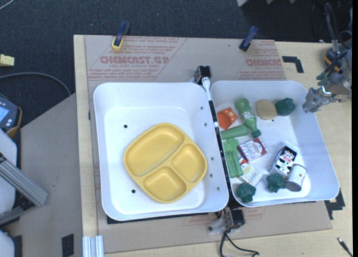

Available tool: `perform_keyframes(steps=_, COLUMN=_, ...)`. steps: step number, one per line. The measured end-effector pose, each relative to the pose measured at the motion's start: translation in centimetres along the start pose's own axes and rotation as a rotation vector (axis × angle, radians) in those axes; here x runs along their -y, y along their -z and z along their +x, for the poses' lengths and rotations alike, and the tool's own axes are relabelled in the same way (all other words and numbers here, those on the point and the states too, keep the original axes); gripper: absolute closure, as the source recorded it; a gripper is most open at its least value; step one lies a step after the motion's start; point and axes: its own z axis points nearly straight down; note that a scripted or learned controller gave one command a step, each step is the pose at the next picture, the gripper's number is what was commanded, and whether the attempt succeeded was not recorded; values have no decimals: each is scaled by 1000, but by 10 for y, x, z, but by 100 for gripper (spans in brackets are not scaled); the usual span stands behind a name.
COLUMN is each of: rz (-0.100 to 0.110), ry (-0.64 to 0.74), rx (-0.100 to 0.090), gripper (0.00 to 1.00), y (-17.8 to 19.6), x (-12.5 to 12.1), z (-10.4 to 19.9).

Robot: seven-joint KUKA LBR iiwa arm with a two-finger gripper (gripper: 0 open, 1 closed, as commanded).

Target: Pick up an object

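altogether two white bins (106,138), one yellow tray (165,162); fingers (316,99) state unclear, beside the right bin.

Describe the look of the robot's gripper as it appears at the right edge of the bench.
The gripper is a small grey metal assembly, partly cut off by the frame edge. Above it are dark cables and a teal-tinted fitting. It is too blurred to make out any markings.

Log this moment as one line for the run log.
gripper: over right bin's far right rim, nothing seen held | small objects: in right bin | yellow tray: in left bin | pick: not done
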Motion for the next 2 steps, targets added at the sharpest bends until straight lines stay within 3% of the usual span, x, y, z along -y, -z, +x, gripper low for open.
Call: perform_keyframes(steps=2, rz=9, ry=4, rx=-5, gripper=100, y=-16, x=12, z=102)
